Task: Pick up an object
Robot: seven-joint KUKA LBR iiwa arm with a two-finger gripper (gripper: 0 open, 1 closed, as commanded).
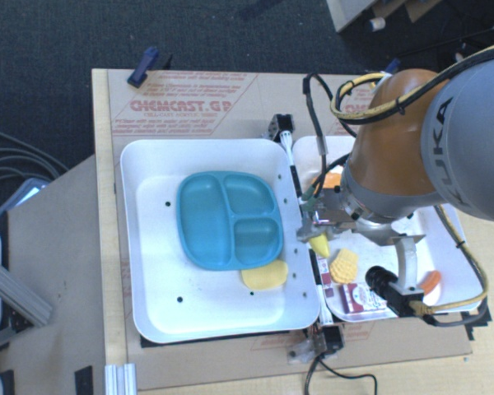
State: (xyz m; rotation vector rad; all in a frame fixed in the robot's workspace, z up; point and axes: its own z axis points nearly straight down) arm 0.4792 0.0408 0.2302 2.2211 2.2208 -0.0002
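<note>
Grey and orange, the KUKA arm (412, 146) is the largest thing in view; its bulk hangs over the right bin (469, 257) and covers most of that bin's near and middle floor; the gripper (317, 225) looks to sit low at the right bin's left wall, by the divide between the two bins, but whether it is parted or closed, and whether it has anything, I cannot tell. Next in size, the left bin (148, 245) carries a blue divided plate (229, 219) about its middle, tilted slightly, and a yellow rounded piece (263, 276) touching the plate's near-right edge, toward the bin's right wall. Smaller things lie in the right bin: a printed packet (358, 299) in the near-left corner; a yellow waffle-like piece (343, 265) just above it; a small yellow piece (319, 243) just under the wrist; an orange piece (333, 180) peeking out near the left wall, farther back; an orange-and-white piece (431, 284) near the front edge.

My judgement: the step in hand is the descent onto a target at the right bin's left wall, probably the small yellow piece; no lift has been secured; the next move calls for closing squarely on one item, clear of the bin wall, then rising straight.
</note>
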